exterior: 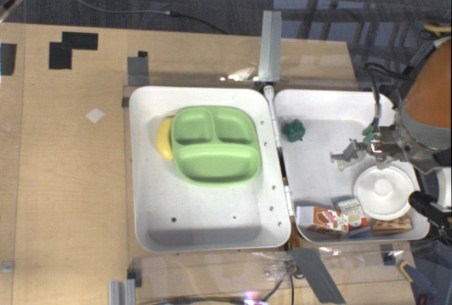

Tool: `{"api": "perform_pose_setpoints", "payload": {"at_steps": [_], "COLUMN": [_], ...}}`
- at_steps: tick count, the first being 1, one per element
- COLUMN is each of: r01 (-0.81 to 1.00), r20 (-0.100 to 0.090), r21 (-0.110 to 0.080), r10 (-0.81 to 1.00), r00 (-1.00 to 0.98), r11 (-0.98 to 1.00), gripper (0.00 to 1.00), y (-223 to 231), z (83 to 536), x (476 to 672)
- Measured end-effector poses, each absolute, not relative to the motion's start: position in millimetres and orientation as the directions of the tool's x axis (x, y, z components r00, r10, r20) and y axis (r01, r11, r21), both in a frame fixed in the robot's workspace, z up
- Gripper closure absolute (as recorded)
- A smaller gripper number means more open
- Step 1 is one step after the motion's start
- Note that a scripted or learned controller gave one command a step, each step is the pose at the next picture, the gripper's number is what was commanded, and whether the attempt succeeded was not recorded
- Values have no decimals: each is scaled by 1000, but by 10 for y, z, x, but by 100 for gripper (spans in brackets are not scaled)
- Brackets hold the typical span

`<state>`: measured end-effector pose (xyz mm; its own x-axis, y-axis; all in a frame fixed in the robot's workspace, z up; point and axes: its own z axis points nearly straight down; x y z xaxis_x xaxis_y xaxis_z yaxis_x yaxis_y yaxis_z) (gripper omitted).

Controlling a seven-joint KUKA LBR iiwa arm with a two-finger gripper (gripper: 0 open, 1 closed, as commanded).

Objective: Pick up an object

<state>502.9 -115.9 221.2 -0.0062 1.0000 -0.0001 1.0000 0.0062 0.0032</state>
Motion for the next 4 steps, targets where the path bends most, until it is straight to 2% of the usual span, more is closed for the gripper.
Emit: {"api": "perform_pose_setpoints", "payload": {"at_steps": [1,2,3,4], "r01": [990,1000,991,994], "r20": [0,0,-2,-1], "r21": [5,6,4,5], "r10": [990,1000,991,994], "r00": [138,-30,-137,-111], "r11": [-138,30,137,111], "gripper": [0,0,0,0], "y": [-1614,-917,-1250,-852], "z": [1227,2349,2084,1389], "x": [4923,5366,6026,6523]}}
